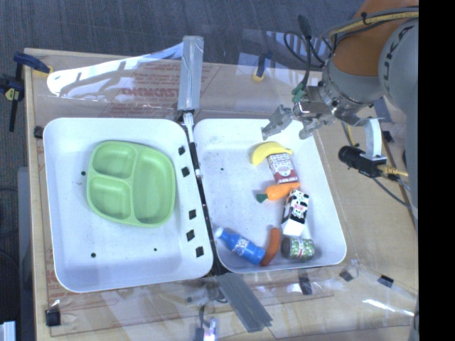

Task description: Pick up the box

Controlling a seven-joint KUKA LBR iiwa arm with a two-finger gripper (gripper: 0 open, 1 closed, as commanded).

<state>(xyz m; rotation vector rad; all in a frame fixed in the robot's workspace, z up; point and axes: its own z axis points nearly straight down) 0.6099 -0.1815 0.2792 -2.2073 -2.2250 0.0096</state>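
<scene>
The box is a small white carton with black patches. It lies in the right bin, near the bin's right wall and below an orange carrot. My gripper hangs over the bin's far right corner, above a yellow banana and well away from the box. Its two fingers are spread apart with nothing between them.
Also in the right bin are a red-labelled container, a blue bottle, a brown sausage and a green can. The left bin holds a green divided plate. Cables hang from the arm at the right.
</scene>
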